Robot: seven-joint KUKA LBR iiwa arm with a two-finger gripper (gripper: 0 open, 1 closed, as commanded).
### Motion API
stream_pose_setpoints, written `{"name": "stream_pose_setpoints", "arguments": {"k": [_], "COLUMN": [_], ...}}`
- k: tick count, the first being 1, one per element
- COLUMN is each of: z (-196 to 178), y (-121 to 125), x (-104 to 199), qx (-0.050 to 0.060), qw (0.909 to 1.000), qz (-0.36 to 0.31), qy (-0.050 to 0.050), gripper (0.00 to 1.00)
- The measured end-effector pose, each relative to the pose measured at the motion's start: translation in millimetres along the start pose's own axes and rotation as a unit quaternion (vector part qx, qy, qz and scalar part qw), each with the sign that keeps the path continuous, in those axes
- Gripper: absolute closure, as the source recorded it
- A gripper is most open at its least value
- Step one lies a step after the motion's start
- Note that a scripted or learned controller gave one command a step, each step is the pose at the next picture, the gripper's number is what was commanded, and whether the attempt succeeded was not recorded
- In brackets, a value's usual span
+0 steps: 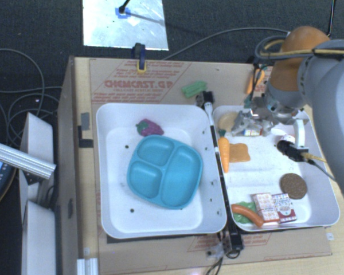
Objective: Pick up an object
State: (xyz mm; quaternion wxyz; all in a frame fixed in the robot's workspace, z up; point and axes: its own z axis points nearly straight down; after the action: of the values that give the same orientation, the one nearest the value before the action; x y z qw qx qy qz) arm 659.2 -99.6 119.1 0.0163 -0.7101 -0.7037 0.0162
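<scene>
My gripper [251,125] hangs low over the far left part of the right bin [324,202]. Just to its left lies a pale beige piece [227,121], close to or touching it. An orange carrot [223,153] lies along the bin's left wall, with a flat orange slab [239,152] beside it. Nearer the front are a brown round cookie [293,185], a red and white box [274,207] and a sausage on green [246,213].
The left bin [112,199] holds a blue divided plate [164,171] and a purple grape bunch [149,128]. A green toy [194,88] lies on the bench behind the bins. The grey arm [327,90] reaches in from the right.
</scene>
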Motion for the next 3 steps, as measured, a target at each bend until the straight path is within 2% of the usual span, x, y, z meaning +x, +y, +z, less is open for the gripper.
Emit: {"name": "stream_pose_setpoints", "arguments": {"k": [1, 2, 3], "z": [39, 36, 36], "y": [-93, -51, -17], "x": [-10, 2, 4], "qx": [-0.023, -0.025, -0.003], "qw": [0.9997, 0.9997, 1.0], "qz": [-0.005, -0.005, 0.002], "qy": [0.0, -0.001, -0.005], "gripper": [0.0, 0.0, 0.0]}}
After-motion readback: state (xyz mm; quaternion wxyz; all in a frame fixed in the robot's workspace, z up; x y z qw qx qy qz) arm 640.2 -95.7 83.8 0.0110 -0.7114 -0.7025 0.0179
